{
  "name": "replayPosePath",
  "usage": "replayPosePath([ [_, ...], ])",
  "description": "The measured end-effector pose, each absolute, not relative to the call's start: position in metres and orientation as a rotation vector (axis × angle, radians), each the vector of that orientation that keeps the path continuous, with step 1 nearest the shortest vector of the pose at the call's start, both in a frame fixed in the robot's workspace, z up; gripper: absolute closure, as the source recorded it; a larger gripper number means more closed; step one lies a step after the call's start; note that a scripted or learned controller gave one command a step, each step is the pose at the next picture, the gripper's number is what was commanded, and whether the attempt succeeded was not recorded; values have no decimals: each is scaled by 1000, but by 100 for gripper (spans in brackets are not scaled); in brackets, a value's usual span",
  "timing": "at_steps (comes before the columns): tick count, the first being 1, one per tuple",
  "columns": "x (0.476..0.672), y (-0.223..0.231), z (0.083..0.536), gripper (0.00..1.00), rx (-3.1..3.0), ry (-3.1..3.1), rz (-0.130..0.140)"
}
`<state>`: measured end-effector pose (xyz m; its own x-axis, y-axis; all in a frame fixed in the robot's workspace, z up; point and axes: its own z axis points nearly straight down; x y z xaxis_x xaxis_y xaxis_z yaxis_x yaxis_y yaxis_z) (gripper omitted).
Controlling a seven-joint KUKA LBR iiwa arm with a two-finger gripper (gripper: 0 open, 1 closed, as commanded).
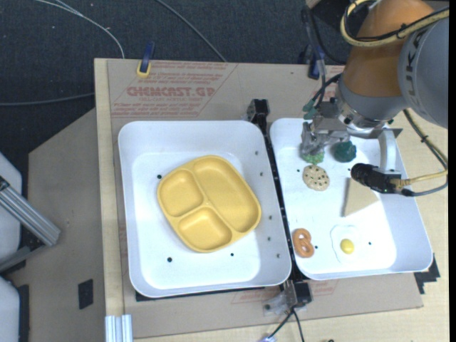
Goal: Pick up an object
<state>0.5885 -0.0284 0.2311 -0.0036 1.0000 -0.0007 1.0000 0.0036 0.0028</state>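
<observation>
tool point(313, 148) hung just above the cookie point(315, 177), green toy point(344, 151) right beside it. couldn't tell its state. risk looked like nudging the cookie or catching the green toy instead.

The arm point(399, 48) runs off the right and top edges at the upper right of the frame, so its upper part is cut off. Its wrist covers part of the right bin's point(370, 258) far rim. The gripper point(312, 150) hangs over that bin's upper part; its fingertips are too small and dark to read. Just right of it, a green thing point(345, 151) is partly hidden by the wrist, its shape unclear.
</observation>
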Motion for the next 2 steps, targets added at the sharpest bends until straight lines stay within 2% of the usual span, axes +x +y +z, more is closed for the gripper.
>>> replayPosePath([
  [1, 597, 24, 219, 100, 2217, 2224, 1],
  [2, 607, 75, 231, 100, 2214, 2226, 6],
])
